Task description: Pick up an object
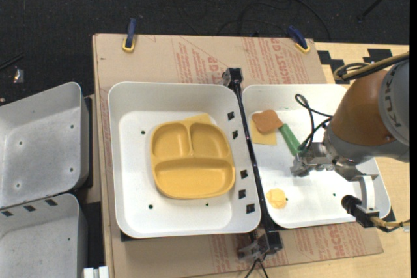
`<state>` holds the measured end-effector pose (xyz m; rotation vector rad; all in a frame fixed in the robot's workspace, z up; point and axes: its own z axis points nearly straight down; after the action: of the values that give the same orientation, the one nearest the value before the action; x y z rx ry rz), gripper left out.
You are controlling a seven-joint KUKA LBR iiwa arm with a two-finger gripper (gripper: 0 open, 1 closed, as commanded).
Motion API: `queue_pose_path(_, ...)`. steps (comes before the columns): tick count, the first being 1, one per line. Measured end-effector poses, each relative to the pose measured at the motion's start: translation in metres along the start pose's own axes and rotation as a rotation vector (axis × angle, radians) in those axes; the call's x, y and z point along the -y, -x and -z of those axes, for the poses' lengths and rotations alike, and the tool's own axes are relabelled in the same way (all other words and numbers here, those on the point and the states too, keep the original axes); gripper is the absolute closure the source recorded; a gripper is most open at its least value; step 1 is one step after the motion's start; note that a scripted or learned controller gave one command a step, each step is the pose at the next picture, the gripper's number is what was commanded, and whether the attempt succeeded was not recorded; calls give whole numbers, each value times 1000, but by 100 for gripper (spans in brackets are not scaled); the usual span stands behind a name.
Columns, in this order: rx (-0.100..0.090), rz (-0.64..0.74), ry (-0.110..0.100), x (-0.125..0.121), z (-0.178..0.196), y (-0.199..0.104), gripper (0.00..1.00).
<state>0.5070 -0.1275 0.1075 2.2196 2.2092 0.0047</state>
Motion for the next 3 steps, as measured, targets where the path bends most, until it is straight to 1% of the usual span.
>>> queue_pose_path(1, -4, 4, -6, 3, 43, 2, 100)
queue_pose_path(2, -3, 7, -2, 5, 105, 4, 100)
queue_pose_path(3, -3, 7, -4, 9, 151, 10, 100)
